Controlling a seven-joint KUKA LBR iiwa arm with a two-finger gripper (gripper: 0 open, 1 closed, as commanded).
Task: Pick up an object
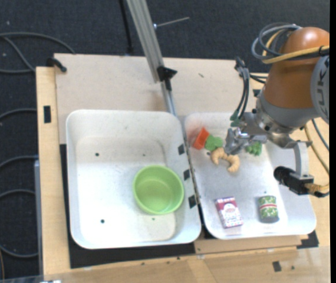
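Observation:
My gripper [234, 144] hangs over the upper part of the right bin [292, 223], its fingers pointing down just above a tan curved piece [226, 159]. Left of it lie an orange block [201, 138] and a green block [214, 142]. Another green piece [254, 148] sits right of the gripper, partly hidden by the wrist. A red and white box [229, 211] and a green can [267, 209] lie near the front of the right bin. A green bowl [158, 189] stands in the left bin [97, 158].
A slanted metal pole [150, 40] rises behind the bins, ending at a clamp near their shared edge. Cables loop from the arm at the right and lie on the dark floor at the left. The bench edge runs along the front.

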